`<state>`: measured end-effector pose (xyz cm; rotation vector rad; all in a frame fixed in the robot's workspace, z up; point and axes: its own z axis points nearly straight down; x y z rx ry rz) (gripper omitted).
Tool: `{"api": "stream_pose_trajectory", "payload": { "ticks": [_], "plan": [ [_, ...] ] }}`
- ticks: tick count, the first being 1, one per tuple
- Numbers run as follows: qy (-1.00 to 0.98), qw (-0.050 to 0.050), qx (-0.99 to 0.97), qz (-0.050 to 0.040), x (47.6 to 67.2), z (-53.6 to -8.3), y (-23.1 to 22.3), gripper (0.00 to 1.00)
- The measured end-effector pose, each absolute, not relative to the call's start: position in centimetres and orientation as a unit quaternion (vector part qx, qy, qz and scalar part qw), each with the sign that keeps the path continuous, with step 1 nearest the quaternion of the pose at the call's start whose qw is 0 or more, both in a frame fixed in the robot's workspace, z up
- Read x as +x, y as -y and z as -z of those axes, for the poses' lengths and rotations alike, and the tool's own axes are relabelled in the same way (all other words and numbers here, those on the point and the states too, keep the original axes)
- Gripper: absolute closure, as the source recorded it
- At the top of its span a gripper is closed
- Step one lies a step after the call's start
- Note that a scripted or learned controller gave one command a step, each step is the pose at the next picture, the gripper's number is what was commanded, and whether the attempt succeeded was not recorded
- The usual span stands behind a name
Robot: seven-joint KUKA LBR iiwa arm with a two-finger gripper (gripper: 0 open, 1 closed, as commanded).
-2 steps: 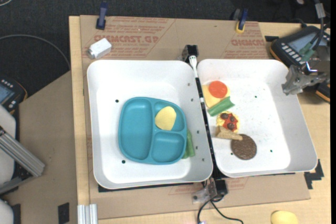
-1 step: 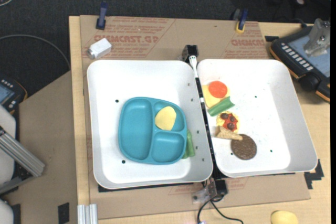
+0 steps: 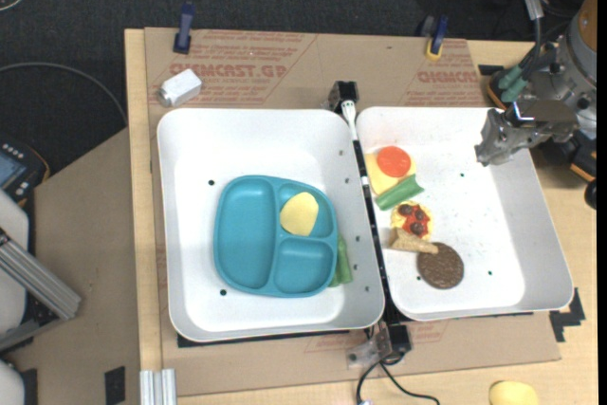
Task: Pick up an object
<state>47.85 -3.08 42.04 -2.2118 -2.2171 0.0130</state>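
- The cardboard-covered worktop (image 3: 285,62) carries two shallow white plastic bins: the left bin (image 3: 190,204) and the right bin (image 3: 512,251), touching along their shared edge.
- One grey robot arm (image 3: 579,81) reaches in from the right, its hand (image 3: 493,147) hanging over the right bin's upper right part; whether its fingers are parted or closed cannot be told, and nothing is seen between them.
- The pickup appears not yet begun: every item lies in a bin, well apart from the hand.
- One teal divided plastic plate (image 3: 275,234) sits in the left bin, one yellow rounded toy food piece (image 3: 301,214) in its upper right compartment.
- One thin green strip (image 3: 342,263) lies just beside the plate's right rim.
- Along the right bin's left side, a cluster holds about six toy foods: one brown round cookie (image 3: 441,266), one yellow slice (image 3: 381,177) under one orange-red disc (image 3: 394,160), one green strip (image 3: 399,194), one red-and-dark piece (image 3: 414,220), and one tan piece (image 3: 413,245).
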Motion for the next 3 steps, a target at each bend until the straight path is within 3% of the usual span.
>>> {"api": "stream_pose_trajectory", "payload": {
  "ticks": [1,2,3],
  "plan": [
    [0.710,-0.005,-0.705,0.0066,48.0,-54.2,-1.9,1.00],
    [0.706,0.002,-0.708,-0.0027,47.9,-47.5,-0.9,1.00],
    [0.710,0.004,-0.704,-0.0044,48.4,-37.1,-8.1,1.00]
  ]
}}
